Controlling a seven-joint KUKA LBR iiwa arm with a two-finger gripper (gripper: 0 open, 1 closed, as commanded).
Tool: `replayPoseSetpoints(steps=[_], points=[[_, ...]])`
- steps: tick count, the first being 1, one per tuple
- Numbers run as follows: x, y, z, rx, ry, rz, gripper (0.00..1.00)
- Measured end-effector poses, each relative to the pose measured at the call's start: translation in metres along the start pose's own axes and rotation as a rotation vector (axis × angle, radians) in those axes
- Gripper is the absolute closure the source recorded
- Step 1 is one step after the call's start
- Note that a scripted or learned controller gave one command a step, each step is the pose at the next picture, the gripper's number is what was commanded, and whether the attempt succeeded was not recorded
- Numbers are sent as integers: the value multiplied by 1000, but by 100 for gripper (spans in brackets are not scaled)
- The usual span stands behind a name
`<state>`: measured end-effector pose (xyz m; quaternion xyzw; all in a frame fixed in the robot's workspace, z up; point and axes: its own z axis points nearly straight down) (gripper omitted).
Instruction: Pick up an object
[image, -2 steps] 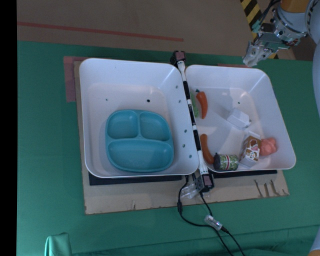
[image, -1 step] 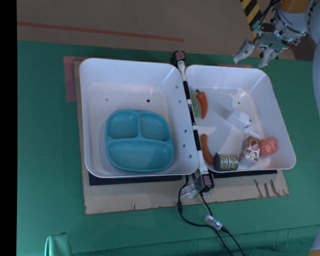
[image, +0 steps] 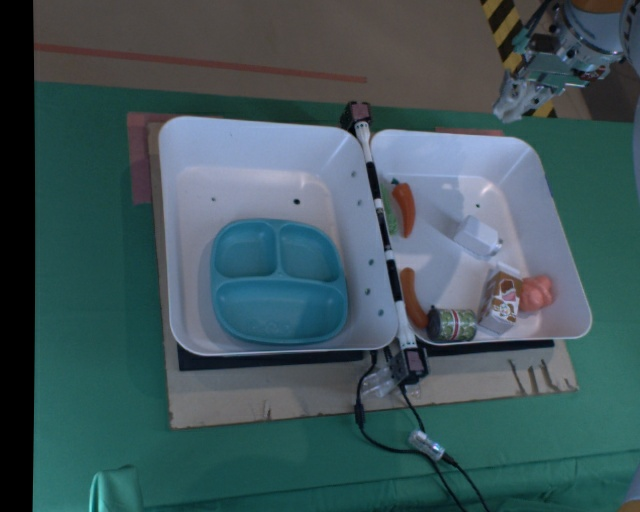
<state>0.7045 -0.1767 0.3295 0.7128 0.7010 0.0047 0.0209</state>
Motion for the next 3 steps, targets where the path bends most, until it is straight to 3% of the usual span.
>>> replayPoseSetpoints(steps=[1, 2, 3], points=[[0, 0, 0, 1, -1, 0, 0], [-1, 2, -21, -15, -7, 4, 100], [-3, -161, -64, 27, 18, -9, 100]])
